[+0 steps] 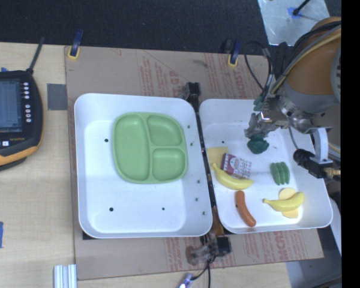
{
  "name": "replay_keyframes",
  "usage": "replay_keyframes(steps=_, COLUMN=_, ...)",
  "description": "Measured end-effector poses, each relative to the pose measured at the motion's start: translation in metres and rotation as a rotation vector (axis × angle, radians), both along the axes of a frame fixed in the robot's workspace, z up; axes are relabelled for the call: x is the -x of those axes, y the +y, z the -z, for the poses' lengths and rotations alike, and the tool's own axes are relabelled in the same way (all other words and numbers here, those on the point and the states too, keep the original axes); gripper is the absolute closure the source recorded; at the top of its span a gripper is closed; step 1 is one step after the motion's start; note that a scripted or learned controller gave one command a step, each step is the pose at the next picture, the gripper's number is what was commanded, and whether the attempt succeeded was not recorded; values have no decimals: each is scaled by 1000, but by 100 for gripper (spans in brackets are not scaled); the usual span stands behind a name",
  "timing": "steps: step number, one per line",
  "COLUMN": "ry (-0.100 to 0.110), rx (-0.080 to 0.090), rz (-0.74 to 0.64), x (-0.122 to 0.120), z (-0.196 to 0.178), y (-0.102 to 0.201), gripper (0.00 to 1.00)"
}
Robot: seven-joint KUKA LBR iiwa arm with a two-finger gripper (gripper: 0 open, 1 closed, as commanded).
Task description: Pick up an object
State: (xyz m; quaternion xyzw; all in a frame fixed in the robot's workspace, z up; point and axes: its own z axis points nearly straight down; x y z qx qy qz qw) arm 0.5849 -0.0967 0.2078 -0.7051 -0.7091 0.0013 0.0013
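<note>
My gripper point(257, 133) reaches into the right bin point(228, 110) from the upper right, its fingertips right over a dark green object point(259, 144) near the bin's middle. Whether that object sits between the fingers cannot be told from here. Around it lie a yellow banana point(227, 177) with a small red-and-white packet point(237, 165) on it, a green bean-like piece point(280, 173), an orange-red sausage point(245, 209) and a second banana point(285, 202).
The left bin point(93, 161) holds a green divided plate point(150, 147). A teach pendant point(12, 116) lies on the bench at far left. Cables and the arm's wrist hang over the right bin's far right corner.
</note>
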Motion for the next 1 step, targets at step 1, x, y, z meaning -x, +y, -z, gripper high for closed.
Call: replay_keyframes(steps=1, ry=1, rx=0, rz=1, x=0, z=1, y=0, gripper=0)
